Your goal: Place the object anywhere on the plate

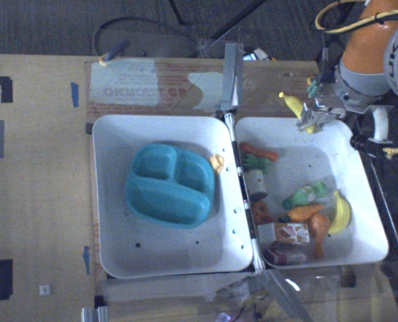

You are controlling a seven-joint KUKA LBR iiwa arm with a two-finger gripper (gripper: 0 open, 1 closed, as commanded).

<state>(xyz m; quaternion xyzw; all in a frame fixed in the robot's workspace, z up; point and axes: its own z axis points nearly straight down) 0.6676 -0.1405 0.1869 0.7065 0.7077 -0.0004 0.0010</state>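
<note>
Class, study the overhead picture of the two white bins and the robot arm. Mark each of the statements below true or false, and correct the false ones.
1. The blue plate lies in the left bin. True.
2. A green bottle lies on the plate. False: it lies in the right bin.
3. The gripper is above the right bin's far edge. True.
4. The plate has a single compartment. False: it is divided into several.

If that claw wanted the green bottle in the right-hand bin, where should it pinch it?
Probably across the middle of the green bottle, coming straight down. It lies on its side, slanted, so the fingers should close across its narrow width; the carrot crowds its lower side.
</note>
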